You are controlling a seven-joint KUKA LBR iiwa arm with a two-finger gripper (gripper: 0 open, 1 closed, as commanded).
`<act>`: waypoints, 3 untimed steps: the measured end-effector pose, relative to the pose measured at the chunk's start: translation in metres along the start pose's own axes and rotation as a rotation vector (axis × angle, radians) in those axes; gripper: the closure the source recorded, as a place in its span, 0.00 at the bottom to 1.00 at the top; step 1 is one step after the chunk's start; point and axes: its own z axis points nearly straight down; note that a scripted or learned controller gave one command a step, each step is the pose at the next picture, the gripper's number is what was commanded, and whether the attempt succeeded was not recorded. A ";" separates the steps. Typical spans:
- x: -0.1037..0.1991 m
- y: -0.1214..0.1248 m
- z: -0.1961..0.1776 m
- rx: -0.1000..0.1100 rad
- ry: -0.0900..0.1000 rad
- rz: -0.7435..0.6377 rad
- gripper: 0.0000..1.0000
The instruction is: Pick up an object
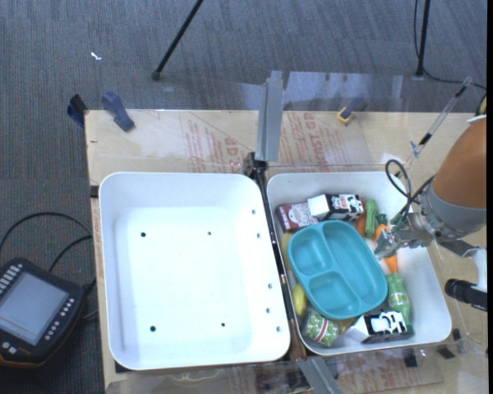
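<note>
1. The worktop carries two shallow white bins side by side; the left bin has a bare floor, while the right bin is crowded with small things.
2. The arm reaches in from the right, its orange band above the grey wrist, and leans over the right bin's far right side.
3. A blue divided tray lies in the middle of the right bin, tilted, and covers much of the floor; it looks too broad and flat to make an easy first pick.
4. Along the back wall sit a dark red packet and a black and white carton, touching each other; a second black and white carton lies at the front, beside a green mesh bag.
5. The hand sits low by the right rim of the tray, just beside an orange piece; whether it is spread or pressed together, I cannot tell, and nothing shows between its tips.
6. To do this step well, I judge the hand should come straight down on the small orange piece or the green item nearby, clear of the tray rim and bin wall; close only once both tips straddle the thing; lift slowly, since neighbours lie close and may drag along.
</note>
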 end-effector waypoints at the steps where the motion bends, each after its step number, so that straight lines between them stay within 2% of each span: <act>1: 0.000 0.000 0.000 0.000 0.000 0.001 0.00; 2: -0.015 0.027 -0.003 -0.001 -0.008 -0.019 0.00; 3: 0.026 0.094 0.033 -0.017 -0.018 -0.034 0.00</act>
